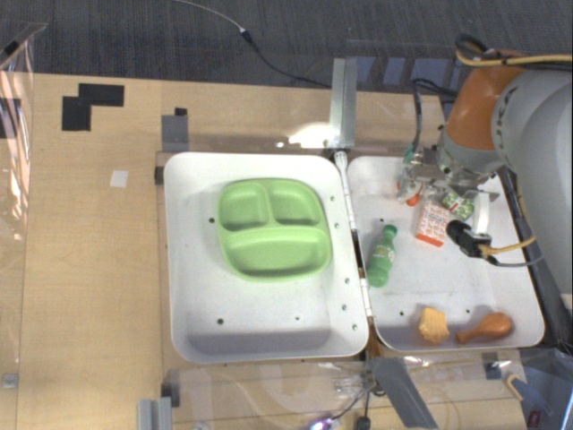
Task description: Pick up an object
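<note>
Red-white packet (432,223) below claw (436,186); print illegible; green bottle (381,255) unlabelled.

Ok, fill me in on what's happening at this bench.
The grey KUKA arm reaches in from the right, with its claw low over the far end of the right bin, by a red-and-white packet. Nothing is visibly held. A green bottle, a tan chunk and a brown drumstick-shaped toy lie in that bin. The left bin holds a green divided plate.
</note>
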Tool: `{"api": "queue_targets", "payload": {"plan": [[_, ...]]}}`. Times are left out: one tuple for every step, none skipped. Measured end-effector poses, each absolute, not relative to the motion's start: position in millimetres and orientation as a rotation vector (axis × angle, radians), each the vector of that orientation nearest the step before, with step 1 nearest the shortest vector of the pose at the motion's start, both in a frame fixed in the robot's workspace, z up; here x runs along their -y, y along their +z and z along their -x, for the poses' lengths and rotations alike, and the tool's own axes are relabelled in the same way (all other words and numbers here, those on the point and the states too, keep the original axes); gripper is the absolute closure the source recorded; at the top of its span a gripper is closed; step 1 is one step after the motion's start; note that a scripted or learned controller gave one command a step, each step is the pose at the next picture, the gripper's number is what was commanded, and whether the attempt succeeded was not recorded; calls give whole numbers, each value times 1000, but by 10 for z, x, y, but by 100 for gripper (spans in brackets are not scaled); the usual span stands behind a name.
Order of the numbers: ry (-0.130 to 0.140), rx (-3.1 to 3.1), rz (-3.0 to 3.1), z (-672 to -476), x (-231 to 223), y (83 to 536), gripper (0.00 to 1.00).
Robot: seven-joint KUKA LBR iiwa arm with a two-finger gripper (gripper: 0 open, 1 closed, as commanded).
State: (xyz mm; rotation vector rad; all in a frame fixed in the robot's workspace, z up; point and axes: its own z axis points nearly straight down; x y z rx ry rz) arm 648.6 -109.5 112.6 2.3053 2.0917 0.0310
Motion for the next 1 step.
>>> {"api": "queue_targets", "payload": {"plan": [[8,-2148,-2285,-6700,538,2743,100]]}}
